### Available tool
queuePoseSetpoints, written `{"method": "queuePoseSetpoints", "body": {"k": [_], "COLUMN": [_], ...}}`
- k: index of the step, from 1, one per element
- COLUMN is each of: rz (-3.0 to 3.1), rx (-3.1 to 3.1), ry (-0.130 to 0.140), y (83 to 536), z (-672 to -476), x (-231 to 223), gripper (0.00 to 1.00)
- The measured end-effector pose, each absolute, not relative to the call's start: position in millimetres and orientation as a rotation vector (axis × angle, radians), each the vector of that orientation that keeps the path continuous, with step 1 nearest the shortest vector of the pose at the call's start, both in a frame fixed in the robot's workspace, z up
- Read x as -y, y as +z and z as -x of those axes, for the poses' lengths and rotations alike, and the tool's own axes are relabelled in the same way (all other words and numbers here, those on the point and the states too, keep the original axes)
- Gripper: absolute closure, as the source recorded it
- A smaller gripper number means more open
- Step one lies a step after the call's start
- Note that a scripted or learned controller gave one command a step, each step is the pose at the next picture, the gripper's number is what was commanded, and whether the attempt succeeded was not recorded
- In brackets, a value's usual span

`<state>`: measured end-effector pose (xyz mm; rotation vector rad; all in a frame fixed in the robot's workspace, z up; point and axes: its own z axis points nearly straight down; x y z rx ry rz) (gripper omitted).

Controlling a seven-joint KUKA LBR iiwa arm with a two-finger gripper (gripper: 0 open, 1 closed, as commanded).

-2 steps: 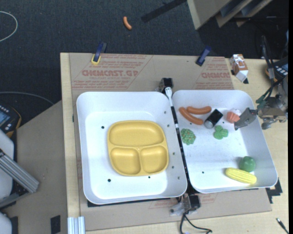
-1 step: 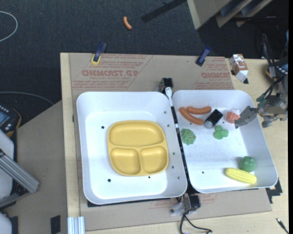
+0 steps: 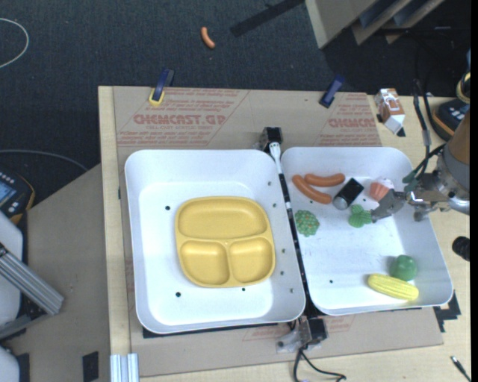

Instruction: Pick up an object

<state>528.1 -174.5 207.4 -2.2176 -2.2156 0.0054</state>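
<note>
A dark speckled carpet (image 3: 89, 52) surrounds the brown cardboard-covered bench (image 3: 224, 112). A small orange object (image 3: 208, 37) lies on the carpet beyond the bench's far edge, with a beige cabinet corner (image 3: 351, 19) farther right.

two white bins (image 3: 142, 224) sat on a tan surface (image 3: 224, 112) printed with red lettering. a yellow divided plate (image 3: 224, 240) filled the left bin. in the right bin lay two orange-red sausages (image 3: 320, 185), a green broccoli piece (image 3: 306, 222), a black cylinder (image 3: 346, 194), a green pepper (image 3: 404, 266) and a yellow corn cob (image 3: 393, 286).
</note>
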Motion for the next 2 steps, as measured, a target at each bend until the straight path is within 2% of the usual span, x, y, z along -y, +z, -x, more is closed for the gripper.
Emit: {"method": "queuePoseSetpoints", "body": {"k": [2], "rz": [2.217], "rx": [2.217], "ry": [0.004], "y": [100], "z": [-540.5], "x": [162], "gripper": [0.00]}}
